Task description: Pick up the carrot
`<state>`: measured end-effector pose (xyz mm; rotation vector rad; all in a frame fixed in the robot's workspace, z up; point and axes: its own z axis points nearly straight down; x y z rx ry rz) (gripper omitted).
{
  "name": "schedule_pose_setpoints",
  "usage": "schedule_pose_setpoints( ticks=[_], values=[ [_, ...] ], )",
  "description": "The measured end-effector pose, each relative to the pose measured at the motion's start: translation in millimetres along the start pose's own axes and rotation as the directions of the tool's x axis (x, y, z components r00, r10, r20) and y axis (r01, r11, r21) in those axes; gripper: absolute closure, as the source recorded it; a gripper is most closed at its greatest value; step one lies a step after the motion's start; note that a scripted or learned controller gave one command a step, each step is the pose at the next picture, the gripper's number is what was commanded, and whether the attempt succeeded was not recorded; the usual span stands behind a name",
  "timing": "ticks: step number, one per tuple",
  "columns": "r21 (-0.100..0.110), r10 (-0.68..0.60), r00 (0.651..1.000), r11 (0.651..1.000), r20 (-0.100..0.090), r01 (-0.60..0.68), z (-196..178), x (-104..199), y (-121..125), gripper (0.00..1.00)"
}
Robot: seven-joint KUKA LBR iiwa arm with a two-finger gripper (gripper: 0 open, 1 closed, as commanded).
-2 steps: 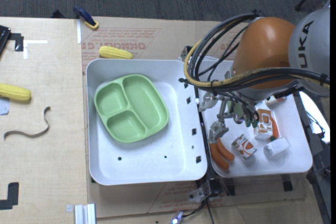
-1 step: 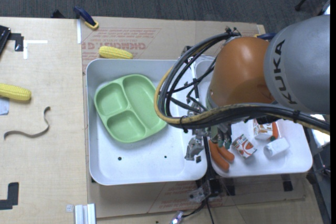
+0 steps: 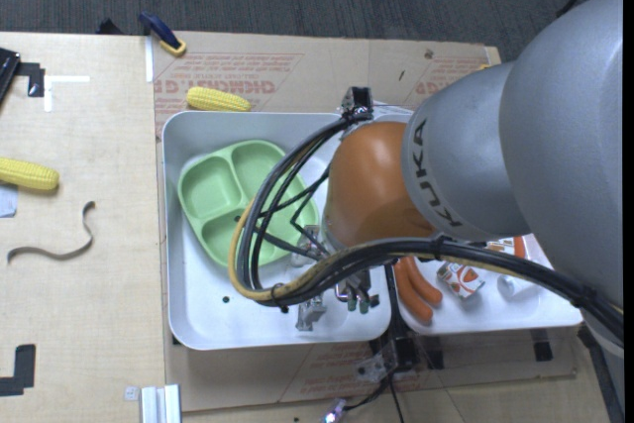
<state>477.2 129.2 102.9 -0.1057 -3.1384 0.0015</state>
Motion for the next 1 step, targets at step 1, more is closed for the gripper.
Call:
schedule_pose_setpoints(
  ticks=[1],
  values=[
    [0.003, 0.047, 0.999, 0.999, -0.002, -0.047, 12.6, -71.7, 37.3, 0.00]
  ],
)
